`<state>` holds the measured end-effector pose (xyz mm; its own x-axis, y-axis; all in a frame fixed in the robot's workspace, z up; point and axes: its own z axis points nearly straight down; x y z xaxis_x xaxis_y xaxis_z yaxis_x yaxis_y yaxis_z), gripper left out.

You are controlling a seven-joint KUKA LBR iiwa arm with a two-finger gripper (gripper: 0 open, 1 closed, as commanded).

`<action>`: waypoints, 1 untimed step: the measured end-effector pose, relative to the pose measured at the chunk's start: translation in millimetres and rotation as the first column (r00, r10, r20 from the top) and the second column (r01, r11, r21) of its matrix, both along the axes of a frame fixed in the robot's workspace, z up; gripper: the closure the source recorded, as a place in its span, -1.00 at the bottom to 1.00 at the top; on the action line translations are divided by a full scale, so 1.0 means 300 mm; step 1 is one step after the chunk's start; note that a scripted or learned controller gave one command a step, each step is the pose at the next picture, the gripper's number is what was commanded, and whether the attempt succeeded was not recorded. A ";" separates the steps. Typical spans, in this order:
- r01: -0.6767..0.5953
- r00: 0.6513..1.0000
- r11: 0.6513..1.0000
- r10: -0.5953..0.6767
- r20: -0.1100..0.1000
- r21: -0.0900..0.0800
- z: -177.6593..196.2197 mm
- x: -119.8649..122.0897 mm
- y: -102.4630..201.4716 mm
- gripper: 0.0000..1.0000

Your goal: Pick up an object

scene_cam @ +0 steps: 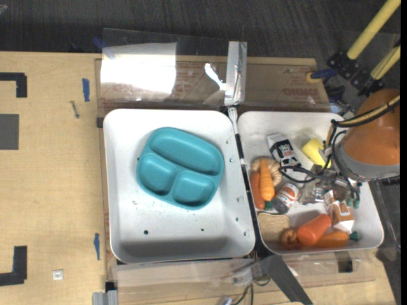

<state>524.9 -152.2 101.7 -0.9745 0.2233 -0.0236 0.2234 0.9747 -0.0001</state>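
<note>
The right bin (375,237) holds a heap of small items. Among them are an orange carrot (266,183), a larger orange vegetable (316,229), a yellow piece (312,151), a black-and-white packet (282,149) and a red-and-white can (287,196). The arm's orange band (375,142) hangs over the bin's right side. Below it the gripper (325,190) sits low among the clutter, between the can and a small orange-and-white box (341,213). Cables and dark parts hide its tips.
The left bin (121,189) holds a teal divided plate (180,167) near its middle. A clear plastic wall (234,75) stands behind the bins. Yellow poles (375,24) cross the top right. The tan bench (44,189) stretches to the left.
</note>
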 end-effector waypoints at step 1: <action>-0.006 1.000 1.000 0.006 -0.010 0.003 0.500 0.088 0.034 1.00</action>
